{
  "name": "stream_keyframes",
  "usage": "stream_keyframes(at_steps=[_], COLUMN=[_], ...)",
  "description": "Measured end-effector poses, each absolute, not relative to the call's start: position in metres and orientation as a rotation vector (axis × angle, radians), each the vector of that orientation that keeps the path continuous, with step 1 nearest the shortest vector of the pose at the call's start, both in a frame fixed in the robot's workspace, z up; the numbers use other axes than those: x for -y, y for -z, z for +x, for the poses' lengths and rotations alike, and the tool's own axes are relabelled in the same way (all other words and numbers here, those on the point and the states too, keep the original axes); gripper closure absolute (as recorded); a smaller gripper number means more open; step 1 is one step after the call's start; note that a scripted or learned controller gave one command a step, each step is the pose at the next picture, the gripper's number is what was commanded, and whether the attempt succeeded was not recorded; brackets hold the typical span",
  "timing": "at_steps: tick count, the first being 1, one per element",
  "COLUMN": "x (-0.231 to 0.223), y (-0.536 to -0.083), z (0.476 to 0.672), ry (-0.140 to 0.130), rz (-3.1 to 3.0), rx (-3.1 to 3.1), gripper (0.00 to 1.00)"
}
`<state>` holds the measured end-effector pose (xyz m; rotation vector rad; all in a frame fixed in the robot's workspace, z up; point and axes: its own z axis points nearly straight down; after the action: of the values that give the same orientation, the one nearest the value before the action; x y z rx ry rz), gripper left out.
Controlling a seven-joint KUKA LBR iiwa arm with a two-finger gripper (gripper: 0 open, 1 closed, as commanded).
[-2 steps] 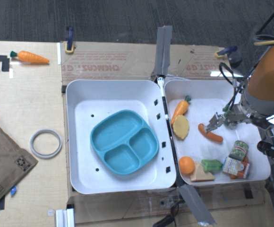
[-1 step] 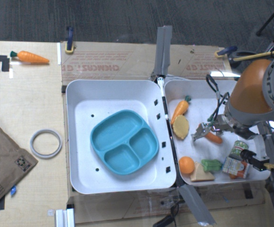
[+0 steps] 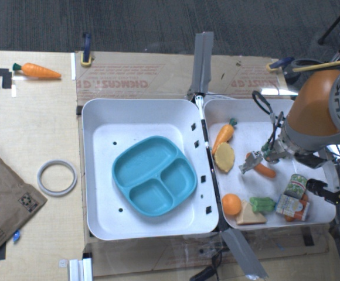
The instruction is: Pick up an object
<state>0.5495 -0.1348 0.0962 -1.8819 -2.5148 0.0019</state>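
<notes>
Camera view looked down on two white bins side by side, and the grey arm with its orange band (image 3: 316, 101) was cut off at the right edge, its bulk hiding the far right part of the right bin (image 3: 240, 107). The arm reached down and leftward into that bin, the gripper (image 3: 253, 163) low over the bin floor. Its fingers were small and blurred against a small orange-red piece (image 3: 266, 170) just beside them, so whether they were spread or pinching could not be told, nor whether they touched it. The left bin (image 3: 94, 157) held a blue divided plate (image 3: 153, 175). In the right bin lay a carrot (image 3: 223, 136), a pale yellow potato-like piece (image 3: 224, 157) touching it, a carton (image 3: 293, 196), a tan wedge (image 3: 251, 216), a green piece (image 3: 262, 204) and an orange (image 3: 231, 204).
</notes>
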Motion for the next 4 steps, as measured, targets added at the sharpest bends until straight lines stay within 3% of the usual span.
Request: stream_keyframes(at_steps=[1, 2, 3, 4], x=[0.128, 0.128, 0.158, 0.116], y=[-0.100, -0.108, -0.098, -0.232], z=[0.572, 0.572, 0.534, 0.510], ry=[-0.001, -0.001, 0.008, -0.004], rz=[-2.011, -2.013, -1.815, -2.298], rx=[2.414, 2.411, 2.579, 2.141], gripper=[0.00, 1.00, 1.00, 1.00])
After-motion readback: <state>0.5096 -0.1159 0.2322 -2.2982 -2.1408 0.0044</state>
